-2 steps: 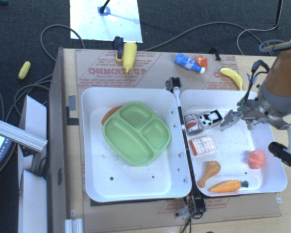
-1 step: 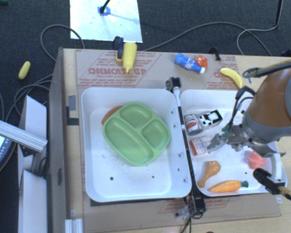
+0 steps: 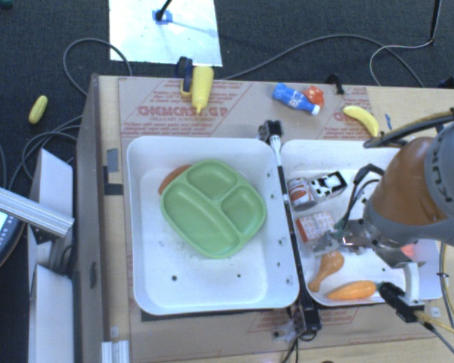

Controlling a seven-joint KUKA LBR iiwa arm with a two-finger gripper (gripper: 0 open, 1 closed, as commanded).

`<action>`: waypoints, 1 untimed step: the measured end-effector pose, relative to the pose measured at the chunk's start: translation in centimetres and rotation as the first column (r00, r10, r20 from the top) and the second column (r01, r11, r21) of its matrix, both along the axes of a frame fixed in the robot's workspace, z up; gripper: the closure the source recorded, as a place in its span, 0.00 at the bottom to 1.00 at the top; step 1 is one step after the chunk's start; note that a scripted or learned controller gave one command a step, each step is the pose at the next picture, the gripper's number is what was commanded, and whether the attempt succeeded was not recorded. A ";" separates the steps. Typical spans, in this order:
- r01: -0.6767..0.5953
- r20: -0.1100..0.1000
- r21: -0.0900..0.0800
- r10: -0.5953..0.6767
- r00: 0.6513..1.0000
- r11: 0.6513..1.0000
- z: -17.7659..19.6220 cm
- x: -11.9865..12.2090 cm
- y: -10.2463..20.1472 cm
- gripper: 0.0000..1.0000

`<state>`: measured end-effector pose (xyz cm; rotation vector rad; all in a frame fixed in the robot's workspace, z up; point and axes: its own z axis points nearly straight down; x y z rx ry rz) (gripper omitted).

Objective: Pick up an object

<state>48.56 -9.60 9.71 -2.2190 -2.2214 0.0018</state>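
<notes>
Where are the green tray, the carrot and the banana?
green tray [image 3: 212, 206], camera view, its middle divider.
carrot [image 3: 352, 290], camera view, its middle.
banana [image 3: 361, 118], camera view, its middle.

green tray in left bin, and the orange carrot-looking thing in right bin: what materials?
Green divided tray: looks like moulded plastic, matte to satin; uniform colour, rounded compartment ridges, soft highlights. Orange carrot-like piece: probably plastic or rubber toy food; smooth, even colour with a slight sheen, though too small to tell for sure. Both sit in white bins that look like smooth plastic.
</notes>
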 end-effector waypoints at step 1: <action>-0.002 0.006 -0.002 0.002 1.000 1.000 6.2 4.6 -4.3 0.00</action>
